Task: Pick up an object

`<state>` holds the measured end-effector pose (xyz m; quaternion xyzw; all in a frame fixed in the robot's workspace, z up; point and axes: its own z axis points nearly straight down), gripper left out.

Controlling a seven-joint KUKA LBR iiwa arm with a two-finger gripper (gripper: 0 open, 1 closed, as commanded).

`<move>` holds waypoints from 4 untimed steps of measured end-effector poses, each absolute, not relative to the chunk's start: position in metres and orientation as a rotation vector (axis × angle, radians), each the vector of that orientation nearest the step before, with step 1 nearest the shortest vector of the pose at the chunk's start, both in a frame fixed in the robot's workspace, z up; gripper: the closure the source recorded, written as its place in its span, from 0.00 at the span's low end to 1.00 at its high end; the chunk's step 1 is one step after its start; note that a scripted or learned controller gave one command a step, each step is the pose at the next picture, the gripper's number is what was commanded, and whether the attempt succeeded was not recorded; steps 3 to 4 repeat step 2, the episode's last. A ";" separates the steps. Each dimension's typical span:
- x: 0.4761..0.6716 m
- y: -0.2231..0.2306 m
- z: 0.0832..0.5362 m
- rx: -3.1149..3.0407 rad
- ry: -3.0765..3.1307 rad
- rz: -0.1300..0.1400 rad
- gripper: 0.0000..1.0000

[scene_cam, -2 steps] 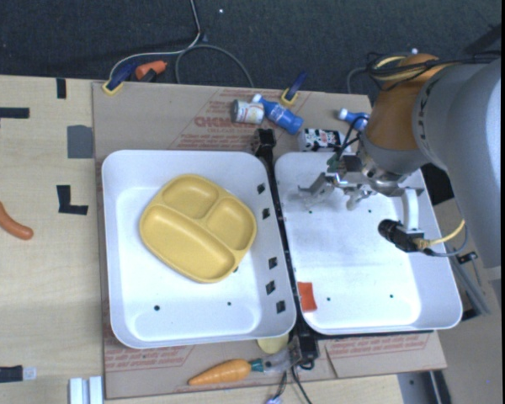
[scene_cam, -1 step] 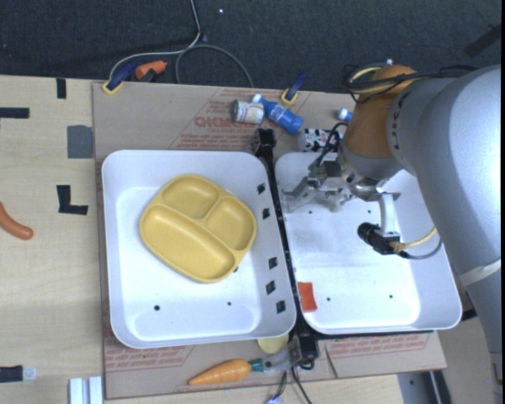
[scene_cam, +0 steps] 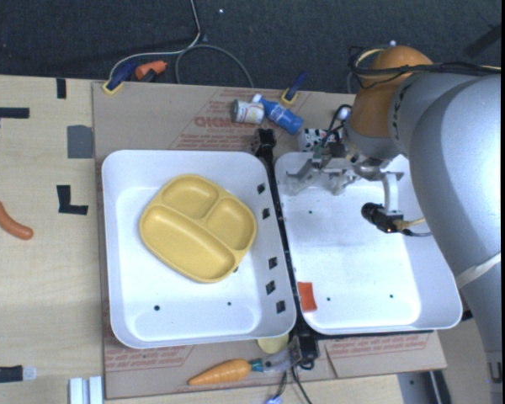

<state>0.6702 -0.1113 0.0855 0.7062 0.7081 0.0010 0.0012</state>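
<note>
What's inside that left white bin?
The left bin holds one yellow divided plate, lying flat with three compartments facing up. A few small dark marks dot the bin floor. Whatever lies beneath the plate is covered.

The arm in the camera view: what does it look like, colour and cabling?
The arm is bulky, rounded and smooth grey, with an orange band above the wrist. Dark cables loop around that band. The gripper end is metallic grey with small wires and fittings.
</note>
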 end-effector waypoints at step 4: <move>0.669 -0.101 0.086 2.218 2.221 0.000 0.00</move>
